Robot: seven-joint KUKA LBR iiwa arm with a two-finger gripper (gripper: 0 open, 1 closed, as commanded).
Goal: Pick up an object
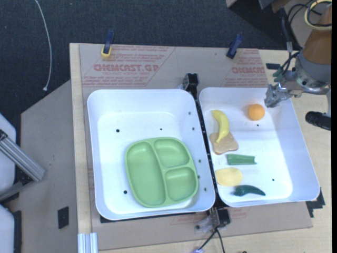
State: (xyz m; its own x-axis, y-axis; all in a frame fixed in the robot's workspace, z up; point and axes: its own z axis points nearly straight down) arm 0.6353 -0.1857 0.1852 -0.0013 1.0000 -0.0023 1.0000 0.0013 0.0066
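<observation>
- Camera view: 2 shallow white bins are seen side by side; the left white bin (100,141) bears a pale green 3-compartment plastic tray (160,171), and the right white bin (300,157) holds the loose items.
- The two-finger gripper (273,96) of the grey arm is seen at the upper right edge of the right bin, just beside a small round orange ball (256,112) and a little above and to the right of it.
- Nothing is seen between the gripper's tips, so no object is held; whether the tips stand wide or narrow cannot be told at this size.
- Down the left side of that bin are ranged a yellow plastic banana (221,124) touching a tan slice-shaped toy (225,144), a flat green bar-shaped piece (241,159), a pale yellow rounded lump (229,177) and a dark green pepper-shaped toy (248,191).
- The orange ball is judged the likeliest target, being nearest and well apart from the other 5 items.
- For a sound pick, the gripper is best centred over the ball before descent, so that both sides are met evenly and the ball is not rolled away.
- The near bin wall is to be cleared on approach, and the lift is best kept slow until a firm hold is confirmed.
</observation>
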